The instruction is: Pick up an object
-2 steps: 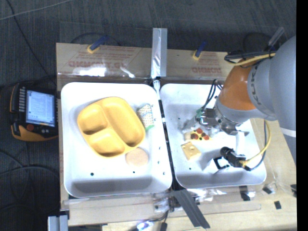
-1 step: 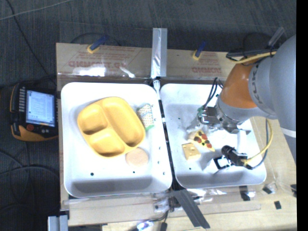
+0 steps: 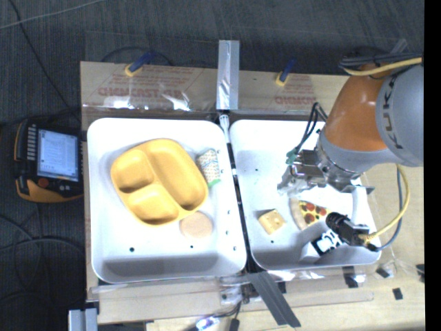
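In the right bin (image 3: 258,143) lie a yellow cheese-like block (image 3: 271,221), a pizza slice toy (image 3: 309,212) and a small black-and-white object (image 3: 324,243) near the front right corner. My gripper (image 3: 295,179) hangs over the right half of this bin, just above and left of the pizza slice, with the grey and orange arm (image 3: 362,126) behind it. Nothing shows between its fingers. The left bin (image 3: 103,254) holds a yellow divided tray (image 3: 158,180), a tan round disc (image 3: 196,225) and a small patterned cup-like item (image 3: 209,164).
A vertical metal post (image 3: 228,74) stands at the back between the bins. A handheld pendant with a screen (image 3: 52,158) lies left of the bench. Cables (image 3: 393,219) loop off the arm at the right bin's right edge.
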Controlling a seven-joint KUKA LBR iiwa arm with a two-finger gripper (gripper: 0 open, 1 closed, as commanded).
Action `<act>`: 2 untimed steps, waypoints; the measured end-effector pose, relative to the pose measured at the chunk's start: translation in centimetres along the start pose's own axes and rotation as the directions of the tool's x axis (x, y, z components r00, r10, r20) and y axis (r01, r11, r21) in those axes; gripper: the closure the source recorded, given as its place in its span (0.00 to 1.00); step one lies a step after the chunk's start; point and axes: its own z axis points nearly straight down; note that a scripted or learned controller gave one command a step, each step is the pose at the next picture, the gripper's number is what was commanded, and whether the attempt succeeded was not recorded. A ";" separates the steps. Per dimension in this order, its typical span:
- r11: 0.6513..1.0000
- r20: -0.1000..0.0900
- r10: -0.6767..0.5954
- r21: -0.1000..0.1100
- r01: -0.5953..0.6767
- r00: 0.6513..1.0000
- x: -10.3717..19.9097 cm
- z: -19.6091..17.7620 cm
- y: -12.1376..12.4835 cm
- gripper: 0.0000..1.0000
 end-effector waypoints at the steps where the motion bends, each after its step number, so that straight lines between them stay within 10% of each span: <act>1: 0.997 0.003 -0.078 -0.003 0.078 0.997 -8.2 -10.6 1.1 1.00; 2: 0.991 0.002 -0.131 -0.001 0.131 0.991 -10.7 -7.6 -0.2 1.00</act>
